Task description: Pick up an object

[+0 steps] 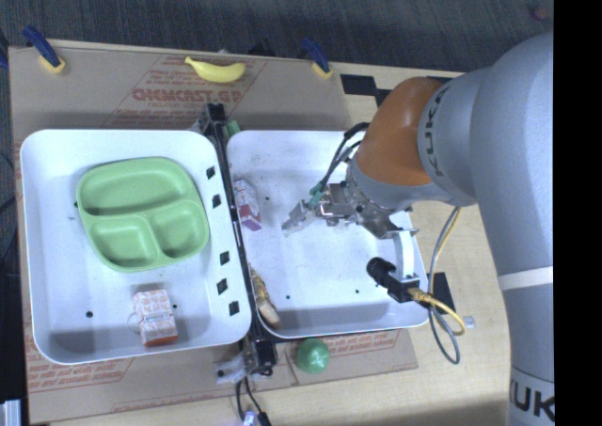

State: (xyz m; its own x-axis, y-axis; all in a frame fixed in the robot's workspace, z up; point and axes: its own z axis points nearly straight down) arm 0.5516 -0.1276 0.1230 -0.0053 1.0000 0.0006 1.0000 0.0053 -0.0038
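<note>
Your grey arm (499, 133) comes in from the right of the frame, orange band at centre right. Its gripper (299, 217) points left near mid-frame, low over the right half; finger spacing is unclear.

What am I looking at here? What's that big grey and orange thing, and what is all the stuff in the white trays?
The grey and orange thing is a robot arm, reaching in from the right. One camera, fixed above the bench, looks down at a slant. The arm's hand hangs over the right bin; I see nothing held in it. By that bin's left wall lie a small wrapped packet and a small tan object. The left bin holds a green divided plate and a small carton. Outside the bins, a yellow toy banana lies on the cardboard and a green ball at the front.
</note>
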